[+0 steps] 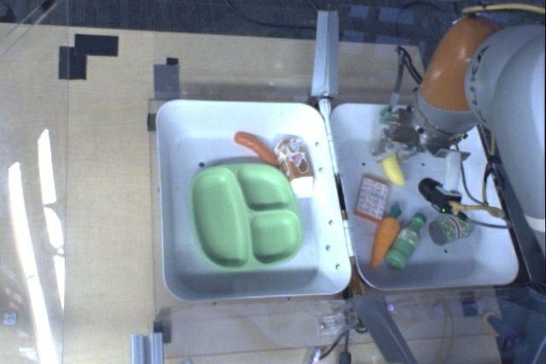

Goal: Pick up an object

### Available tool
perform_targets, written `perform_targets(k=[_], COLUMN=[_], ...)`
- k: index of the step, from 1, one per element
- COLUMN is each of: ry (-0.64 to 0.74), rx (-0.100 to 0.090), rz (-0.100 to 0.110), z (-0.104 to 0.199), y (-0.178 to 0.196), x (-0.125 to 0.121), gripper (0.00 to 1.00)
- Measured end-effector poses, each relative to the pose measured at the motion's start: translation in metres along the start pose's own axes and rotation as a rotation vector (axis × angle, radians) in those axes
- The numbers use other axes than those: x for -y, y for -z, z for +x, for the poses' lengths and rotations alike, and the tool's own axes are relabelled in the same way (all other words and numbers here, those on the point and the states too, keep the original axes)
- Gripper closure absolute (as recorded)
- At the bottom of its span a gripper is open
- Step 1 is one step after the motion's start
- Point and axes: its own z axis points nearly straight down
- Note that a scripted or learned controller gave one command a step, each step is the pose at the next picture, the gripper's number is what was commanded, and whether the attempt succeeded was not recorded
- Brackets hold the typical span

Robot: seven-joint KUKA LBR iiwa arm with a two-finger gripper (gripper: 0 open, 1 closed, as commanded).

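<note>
In the left bin (pixel 171 183) a green tray (pixel 247 213) is seen beside a sausage (pixel 254 146) – in the right bin (pixel 503 268) a yellow object (pixel 392 171) lies just under the end effector (pixel 397 141), whose grip cannot be told.

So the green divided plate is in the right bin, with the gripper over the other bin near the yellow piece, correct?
Not quite. The camera view shows the green divided plate in the left bin, not the right. The gripper is over the right bin, near the yellow piece.
</note>
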Motion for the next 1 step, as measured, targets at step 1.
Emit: perform_targets(k=[1], ry=[-0.161], rx=[0.002], rz=[0.004], z=[0.0246], y=[0.0845], x=[-0.0239], gripper=[1.0])
